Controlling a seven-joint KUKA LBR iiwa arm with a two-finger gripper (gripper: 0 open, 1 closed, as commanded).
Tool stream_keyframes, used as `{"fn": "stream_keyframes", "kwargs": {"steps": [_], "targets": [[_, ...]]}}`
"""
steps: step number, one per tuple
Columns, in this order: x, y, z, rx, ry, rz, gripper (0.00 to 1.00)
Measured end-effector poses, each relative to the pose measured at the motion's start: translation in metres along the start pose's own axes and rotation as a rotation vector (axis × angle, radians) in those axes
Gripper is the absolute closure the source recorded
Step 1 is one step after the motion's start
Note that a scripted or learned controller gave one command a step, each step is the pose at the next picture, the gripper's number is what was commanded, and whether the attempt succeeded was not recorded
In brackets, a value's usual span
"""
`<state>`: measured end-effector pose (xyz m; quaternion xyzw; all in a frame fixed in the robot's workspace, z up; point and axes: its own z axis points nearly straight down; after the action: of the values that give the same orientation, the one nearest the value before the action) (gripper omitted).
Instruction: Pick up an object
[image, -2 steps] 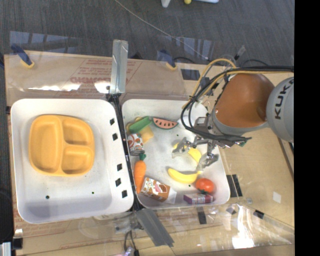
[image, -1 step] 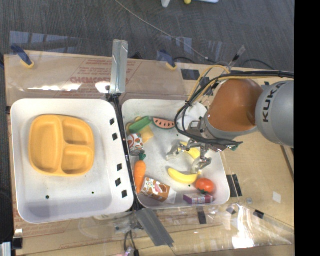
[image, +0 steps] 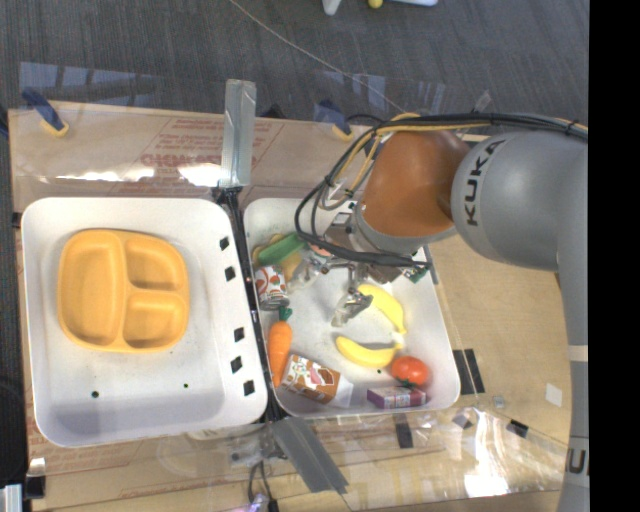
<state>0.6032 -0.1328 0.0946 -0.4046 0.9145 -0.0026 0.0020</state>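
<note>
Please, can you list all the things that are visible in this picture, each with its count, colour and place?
bins: 2, white, side by side on the bench
divided plate: 1, yellow-orange, in the left bin
bananas: 2, yellow, middle of the right bin
carrot: 1, orange, left side of the right bin
tomato: 1, red, lower right of the right bin
small box: 1, purple, lower edge of the right bin
carton: 1, brown and white, lower left of the right bin
can: 1, red and white, upper left of the right bin
green item: 1, upper left of the right bin
arm: 1, grey with an orange band, over the right bin
gripper: 1, metal, above the bananas
</note>
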Motion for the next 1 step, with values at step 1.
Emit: {"fn": "stream_keyframes", "kwargs": {"steps": [1], "targets": [[-0.0213, -0.0099, -0.0012, 0.008, 0.013, 0.062, 0.00]]}}
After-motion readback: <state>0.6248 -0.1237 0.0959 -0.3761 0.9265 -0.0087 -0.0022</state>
